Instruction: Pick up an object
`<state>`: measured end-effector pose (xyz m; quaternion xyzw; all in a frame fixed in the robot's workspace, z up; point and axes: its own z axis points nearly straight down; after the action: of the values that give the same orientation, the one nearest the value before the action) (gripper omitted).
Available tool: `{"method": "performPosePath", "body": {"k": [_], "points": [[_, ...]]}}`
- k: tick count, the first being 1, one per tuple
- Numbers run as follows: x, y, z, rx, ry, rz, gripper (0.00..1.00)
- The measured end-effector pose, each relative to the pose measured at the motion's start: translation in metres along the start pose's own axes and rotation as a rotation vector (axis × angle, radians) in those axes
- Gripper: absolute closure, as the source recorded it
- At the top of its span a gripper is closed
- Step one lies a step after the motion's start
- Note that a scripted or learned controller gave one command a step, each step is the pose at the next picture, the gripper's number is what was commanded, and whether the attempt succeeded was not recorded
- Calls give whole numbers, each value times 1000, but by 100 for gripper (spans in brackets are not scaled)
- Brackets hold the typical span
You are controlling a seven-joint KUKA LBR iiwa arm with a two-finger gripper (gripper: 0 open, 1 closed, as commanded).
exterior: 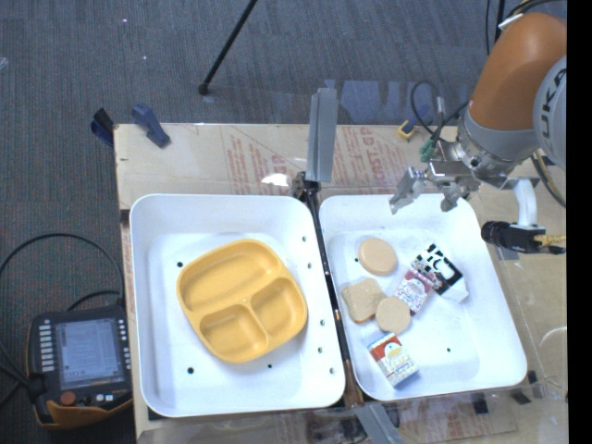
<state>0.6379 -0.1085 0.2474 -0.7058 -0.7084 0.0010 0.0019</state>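
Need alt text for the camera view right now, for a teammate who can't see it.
The gripper hangs open above the far edge of the right bin, holding nothing. That bin holds three tan cookies, a carton, a packet and a small box; the left bin holds a yellow divided plate.

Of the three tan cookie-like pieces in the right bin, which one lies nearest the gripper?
The round piece farthest up the right bin, lying apart from the other two. The squarish one and the second round one sit lower, farther from the gripper.
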Motion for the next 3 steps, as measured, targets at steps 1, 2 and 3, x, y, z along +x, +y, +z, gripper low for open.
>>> {"method": "performPosePath", "body": {"k": [1, 2, 3], "points": [[-63, -5, 101, 0, 0, -131, 0], [-92, -32, 162, 0, 1, -79, 0], [-93, -31, 151, -3, 1, -74, 100]]}}
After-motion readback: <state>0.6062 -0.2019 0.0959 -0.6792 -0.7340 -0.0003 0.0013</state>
